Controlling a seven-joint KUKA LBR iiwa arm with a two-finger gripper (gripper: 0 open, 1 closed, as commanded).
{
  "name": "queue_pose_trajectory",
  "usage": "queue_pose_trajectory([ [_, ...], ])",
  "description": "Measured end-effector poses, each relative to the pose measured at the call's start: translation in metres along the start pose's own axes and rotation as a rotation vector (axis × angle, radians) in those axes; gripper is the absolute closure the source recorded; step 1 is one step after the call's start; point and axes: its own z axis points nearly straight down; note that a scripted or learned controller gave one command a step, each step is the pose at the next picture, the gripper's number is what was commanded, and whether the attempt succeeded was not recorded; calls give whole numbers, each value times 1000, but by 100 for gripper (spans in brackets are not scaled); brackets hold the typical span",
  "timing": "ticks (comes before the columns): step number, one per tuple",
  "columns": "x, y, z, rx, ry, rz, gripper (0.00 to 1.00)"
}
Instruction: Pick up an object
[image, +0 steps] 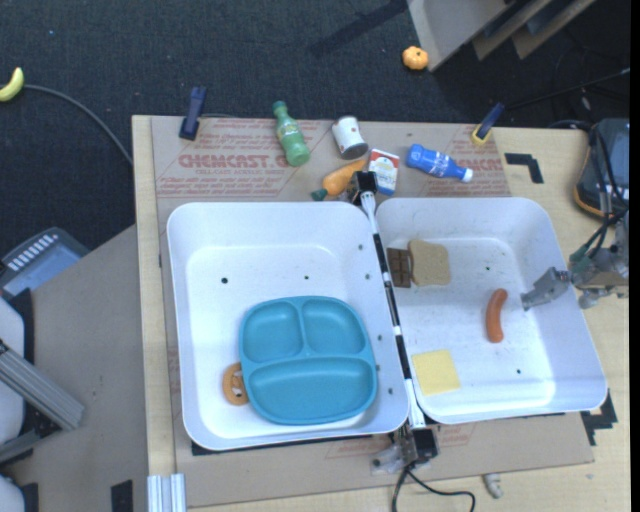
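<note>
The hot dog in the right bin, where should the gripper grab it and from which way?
Grip the hot dog at its middle, coming straight down from above. It lies flat on the floor of the right bin, long axis running roughly toward and away from the camera, so close across its narrow width. The gripper is already just beside it.

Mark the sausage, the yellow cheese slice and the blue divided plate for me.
sausage (495, 315): camera view, middle of its length, right bin.
yellow cheese slice (436, 371): camera view, centre of the square, right bin.
blue divided plate (307, 358): camera view, central divider, left bin.
</note>
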Motion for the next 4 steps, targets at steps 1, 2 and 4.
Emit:
queue_pose_trajectory([
  [1, 30, 15, 94, 2, 1, -1, 0],
  [2, 56, 33, 120, 2, 2, -1, 0],
  [4, 126, 58, 19, -2, 1, -2, 100],
])
